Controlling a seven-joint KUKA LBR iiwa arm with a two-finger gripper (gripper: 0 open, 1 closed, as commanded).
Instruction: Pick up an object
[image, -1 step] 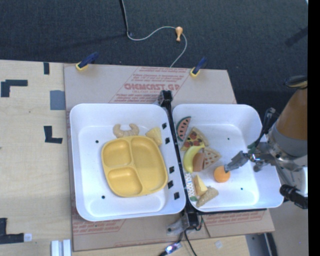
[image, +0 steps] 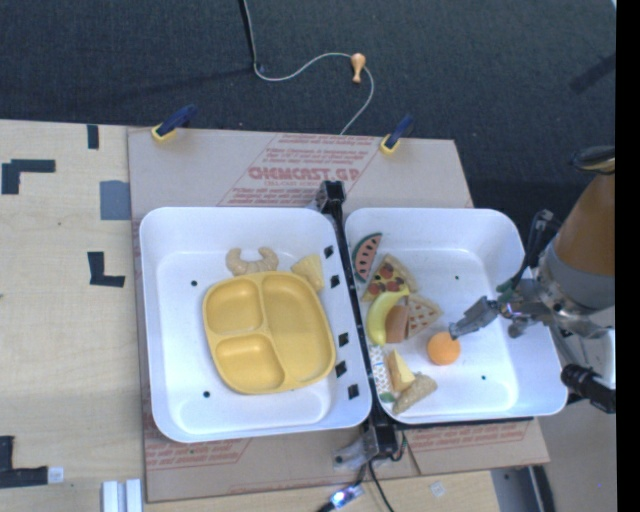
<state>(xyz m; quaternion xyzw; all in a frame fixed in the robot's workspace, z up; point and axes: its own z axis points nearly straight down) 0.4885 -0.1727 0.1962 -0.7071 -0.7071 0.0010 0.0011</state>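
**Gripper low beside the orange, nothing lifted**

Gripper (image: 468, 324) sits low in the right bin (image: 500, 235), its dark tip pointing at the orange (image: 443, 348), which lies on the bin floor just beside that tip. Whether the tip touches the fruit cannot be told from above, nor whether the fingers are spread or closed, as they merge into one dark shape.

Nothing is seen between them, so the pick is judged not yet made; the approach looks largely done, while closing on a thing and lifting it remain.

Other candidates crowd the bin's left side: a banana (image: 377, 318), a pizza slice (image: 420, 314), a melon slice (image: 366, 252) and a cheese wedge (image: 399, 371). The left bin (image: 165, 240) holds a yellow tray (image: 268, 332), well apart from the arm.
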